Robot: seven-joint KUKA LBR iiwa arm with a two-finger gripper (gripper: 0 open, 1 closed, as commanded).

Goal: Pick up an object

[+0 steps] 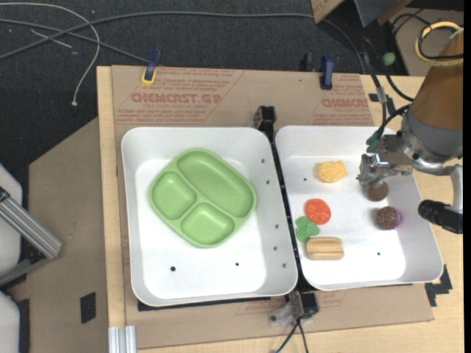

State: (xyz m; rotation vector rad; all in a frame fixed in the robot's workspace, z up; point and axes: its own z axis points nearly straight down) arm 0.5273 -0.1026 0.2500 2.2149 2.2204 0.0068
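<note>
The right bin holds several toy foods: a yellow piece, a red tomato, a green leafy piece, a tan bun, a dark purple-brown ball and a small brown round piece. My gripper hangs low over the bin's right half, directly above the brown piece and touching or nearly touching its top. The arm's grey wrist and orange band rise to the right of it. The gripper body hides part of the brown piece.
The left bin carries a green divided plate with three compartments. A black clamp sits at the bins' shared back edge. Blue clips hold the cardboard base. Cables lie on the floor beyond.
</note>
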